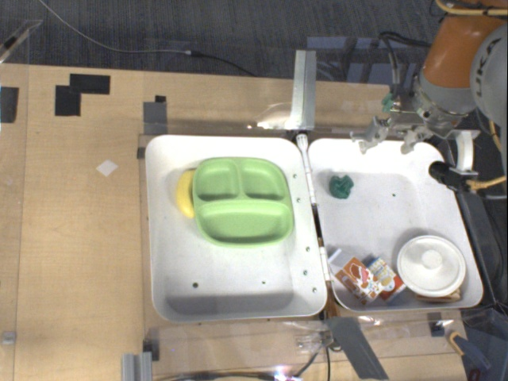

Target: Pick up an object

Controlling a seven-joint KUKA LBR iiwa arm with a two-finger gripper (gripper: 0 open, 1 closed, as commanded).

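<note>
Two white bins sit side by side on the bench. Left bin: green divided tray lying flat, a yellow object partly tucked under its left edge. Right bin: small dark green object near the upper left; colourful snack packet at the lower edge; round white lidded bowl just beside it at lower right. End effector hangs over the right bin's far rim, fingers spread apart, nothing between them, well apart from every object
</note>
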